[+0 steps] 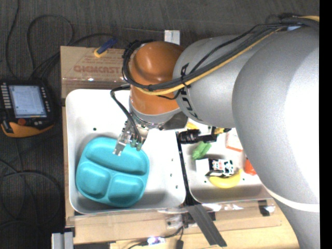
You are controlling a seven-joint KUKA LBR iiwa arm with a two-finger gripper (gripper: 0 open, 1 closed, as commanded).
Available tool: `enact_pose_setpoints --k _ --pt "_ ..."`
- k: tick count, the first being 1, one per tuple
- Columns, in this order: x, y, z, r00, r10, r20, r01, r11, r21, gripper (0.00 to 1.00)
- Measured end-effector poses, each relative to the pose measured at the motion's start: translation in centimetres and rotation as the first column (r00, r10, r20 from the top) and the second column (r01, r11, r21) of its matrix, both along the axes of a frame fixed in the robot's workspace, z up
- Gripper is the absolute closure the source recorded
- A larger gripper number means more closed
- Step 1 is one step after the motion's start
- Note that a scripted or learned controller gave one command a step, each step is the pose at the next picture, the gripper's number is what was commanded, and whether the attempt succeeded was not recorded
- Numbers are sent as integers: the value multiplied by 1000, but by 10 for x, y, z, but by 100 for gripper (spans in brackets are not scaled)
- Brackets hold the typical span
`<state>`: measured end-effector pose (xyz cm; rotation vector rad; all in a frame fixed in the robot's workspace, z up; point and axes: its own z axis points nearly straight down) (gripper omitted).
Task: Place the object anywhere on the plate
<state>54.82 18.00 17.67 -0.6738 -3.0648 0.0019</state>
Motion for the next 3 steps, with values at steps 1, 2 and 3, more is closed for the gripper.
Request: enact_pose_setpoints --k 1,2,3 --pt "-57 2 -33 979 202 -2 -202 979 0 100" --pt "-64 50 -18 872 490 1 -490 872 2 100" --pt "-64 51 -12 872 489 -1 -489 872 5 100"
